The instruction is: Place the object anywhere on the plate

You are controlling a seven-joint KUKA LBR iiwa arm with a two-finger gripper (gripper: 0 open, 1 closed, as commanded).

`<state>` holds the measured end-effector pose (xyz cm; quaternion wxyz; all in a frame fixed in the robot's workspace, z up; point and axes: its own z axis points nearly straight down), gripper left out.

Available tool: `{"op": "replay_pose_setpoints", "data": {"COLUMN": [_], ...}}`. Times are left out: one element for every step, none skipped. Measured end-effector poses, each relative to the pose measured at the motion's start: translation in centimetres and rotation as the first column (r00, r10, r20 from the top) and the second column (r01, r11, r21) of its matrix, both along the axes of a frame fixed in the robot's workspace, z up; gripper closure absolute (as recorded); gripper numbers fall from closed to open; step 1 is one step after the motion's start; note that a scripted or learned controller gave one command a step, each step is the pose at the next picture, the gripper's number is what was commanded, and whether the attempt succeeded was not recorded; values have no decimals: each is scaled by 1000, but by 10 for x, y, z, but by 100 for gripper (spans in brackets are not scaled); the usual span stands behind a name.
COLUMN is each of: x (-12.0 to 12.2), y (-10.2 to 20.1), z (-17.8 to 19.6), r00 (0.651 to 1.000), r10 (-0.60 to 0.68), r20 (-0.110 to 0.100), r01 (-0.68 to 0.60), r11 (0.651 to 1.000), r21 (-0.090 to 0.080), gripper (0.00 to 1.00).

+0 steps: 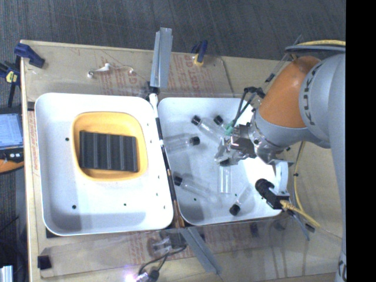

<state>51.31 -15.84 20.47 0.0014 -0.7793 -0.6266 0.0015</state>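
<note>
Over right bin (176,113): several clear tubes with black caps (202,124) lie scattered, none on yellow plate (108,119) in left bin (50,113). Gripper (230,151) low among tubes; cannot tell its state. Better to take one tube at middle, lift straight, then carry over divider to plate.

The gripper (228,151) blurs among clear tubes (224,181).

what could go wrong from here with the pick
The vials are clear with small black caps, lying scattered in the right bin, so the gripper may close on nothing or slip off one. On the way to the plate, a vial must cross the rims between the bins and could drop.
</note>
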Motion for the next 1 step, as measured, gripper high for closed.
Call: {"op": "replay_pose_setpoints", "data": {"x": [49], "y": [74], "z": [49], "r00": [982], "r10": [191], "r20": [1], "r01": [-191], "r11": [982], "r21": [1], "gripper": [100]}}
